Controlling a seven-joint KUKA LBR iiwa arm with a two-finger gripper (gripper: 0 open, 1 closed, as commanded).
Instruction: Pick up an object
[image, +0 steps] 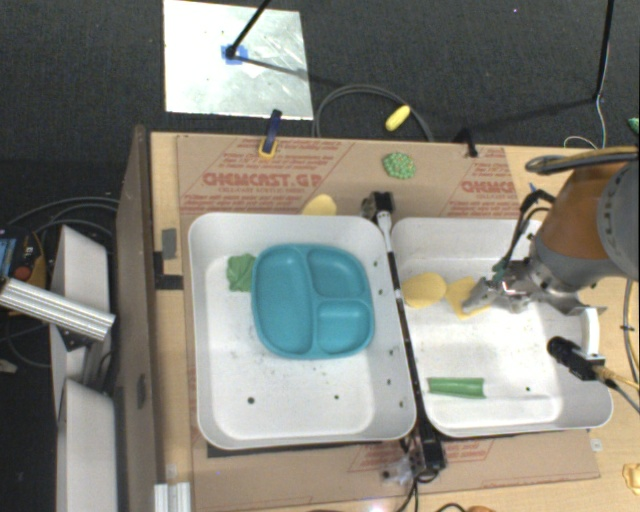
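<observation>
In the right bin (560, 400) lie two yellow pieces: a round one (424, 290) near the divider and a second one (463, 295) just to its right. A green stick-shaped piece (457, 386) lies near the bin's front. My gripper (486, 296) reaches in from the right and sits low at the second yellow piece, its tip touching or covering that piece's right side. The left bin (300, 415) holds a blue divided plate (311, 301) with a green leafy piece (241, 271) at its left edge.
On the cardboard behind the bins lie a yellow piece (320, 206), a green bumpy piece (399, 165) and a yellow-blue clip (270, 140). A black clamp (380, 207) sits at the divider's far end. Cables and a black connector (575, 358) hang by the arm.
</observation>
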